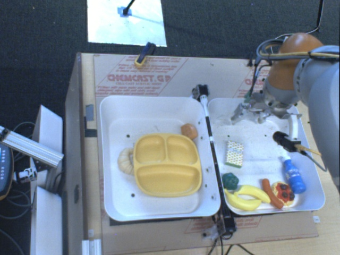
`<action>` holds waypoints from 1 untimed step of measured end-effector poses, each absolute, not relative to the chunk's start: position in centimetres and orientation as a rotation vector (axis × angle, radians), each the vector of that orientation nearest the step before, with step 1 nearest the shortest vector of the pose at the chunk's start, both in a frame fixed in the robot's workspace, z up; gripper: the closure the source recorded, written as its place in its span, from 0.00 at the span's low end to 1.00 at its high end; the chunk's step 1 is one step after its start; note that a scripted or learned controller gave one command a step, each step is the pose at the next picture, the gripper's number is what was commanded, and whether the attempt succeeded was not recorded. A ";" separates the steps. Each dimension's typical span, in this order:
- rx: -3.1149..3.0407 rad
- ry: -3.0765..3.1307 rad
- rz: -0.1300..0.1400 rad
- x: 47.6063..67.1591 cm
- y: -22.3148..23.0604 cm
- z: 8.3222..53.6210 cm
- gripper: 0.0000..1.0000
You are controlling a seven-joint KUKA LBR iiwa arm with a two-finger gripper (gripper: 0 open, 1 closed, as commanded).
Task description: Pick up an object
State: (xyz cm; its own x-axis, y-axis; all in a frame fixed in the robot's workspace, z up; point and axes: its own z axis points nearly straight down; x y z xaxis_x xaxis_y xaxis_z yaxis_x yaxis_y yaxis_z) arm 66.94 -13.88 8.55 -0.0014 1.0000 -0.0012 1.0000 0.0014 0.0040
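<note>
Right bin's (319, 193) middle lies open (toys crowd its near edge).

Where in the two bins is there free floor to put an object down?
Right bin: bare floor between the gripper, the patterned card and the blue bottle. Its near edge is crowded: banana, green piece, sausage. Left bin: the yellow tray takes the middle; bare strips along the left wall and far side.

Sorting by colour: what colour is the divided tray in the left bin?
Yellow: the tray shows plainly in the camera view.
</note>
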 end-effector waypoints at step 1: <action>2.217 2.220 0.003 66.9 -15.3 8.6 0.00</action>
State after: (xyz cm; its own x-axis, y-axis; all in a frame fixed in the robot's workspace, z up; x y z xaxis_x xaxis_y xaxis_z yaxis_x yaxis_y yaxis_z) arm 66.94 -15.34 8.56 -0.0013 1.0000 -0.0016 1.0000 0.0013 0.0039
